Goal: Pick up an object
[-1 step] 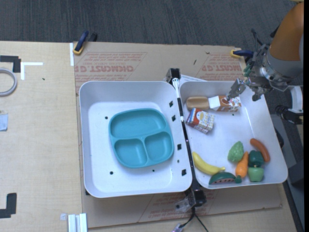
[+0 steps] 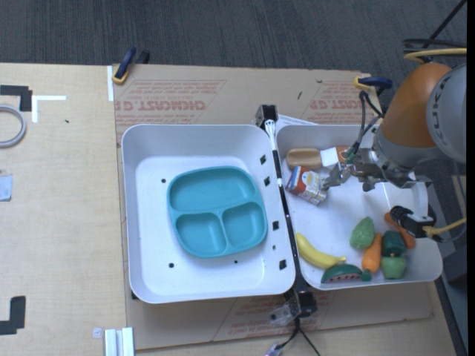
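Camera view | arm (image 2: pixel 423 117) reaches over right bin (image 2: pixel 423 269) | tool (image 2: pixel 343 170) low beside carton (image 2: pixel 308 184) | grip: cannot tell

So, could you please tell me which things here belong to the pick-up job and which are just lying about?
Job:
claw
carton
bread roll
banana
green pepper
carrot
watermelon slice

Lying about:
teal divided plate
blue clamp
tape roll
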Available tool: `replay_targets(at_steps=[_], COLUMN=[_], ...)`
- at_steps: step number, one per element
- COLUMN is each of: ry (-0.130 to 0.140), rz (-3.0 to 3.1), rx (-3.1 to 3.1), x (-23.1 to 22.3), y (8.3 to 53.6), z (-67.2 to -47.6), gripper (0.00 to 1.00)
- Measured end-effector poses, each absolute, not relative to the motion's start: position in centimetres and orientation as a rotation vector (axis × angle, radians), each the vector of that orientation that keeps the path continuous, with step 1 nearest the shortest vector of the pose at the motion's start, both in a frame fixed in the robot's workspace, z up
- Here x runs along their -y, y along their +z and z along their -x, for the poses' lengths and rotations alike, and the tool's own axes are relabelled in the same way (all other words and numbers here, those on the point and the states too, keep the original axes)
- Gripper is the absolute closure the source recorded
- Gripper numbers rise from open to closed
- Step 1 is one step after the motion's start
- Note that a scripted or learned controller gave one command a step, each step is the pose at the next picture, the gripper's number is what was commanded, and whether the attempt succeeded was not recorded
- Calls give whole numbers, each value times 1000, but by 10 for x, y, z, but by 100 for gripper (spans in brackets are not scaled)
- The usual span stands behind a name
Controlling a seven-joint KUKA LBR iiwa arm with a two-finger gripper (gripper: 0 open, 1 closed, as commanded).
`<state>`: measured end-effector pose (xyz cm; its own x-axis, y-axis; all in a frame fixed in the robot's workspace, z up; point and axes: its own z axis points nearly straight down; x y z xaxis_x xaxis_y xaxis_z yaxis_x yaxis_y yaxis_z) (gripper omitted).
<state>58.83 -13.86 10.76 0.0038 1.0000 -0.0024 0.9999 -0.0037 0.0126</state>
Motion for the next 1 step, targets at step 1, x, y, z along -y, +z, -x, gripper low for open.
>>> replay_targets(at_steps=[1], ry=[-4], rz=[-2221], rx=[-2228], x=[175], y=[95], z=[-645], gripper=[0])
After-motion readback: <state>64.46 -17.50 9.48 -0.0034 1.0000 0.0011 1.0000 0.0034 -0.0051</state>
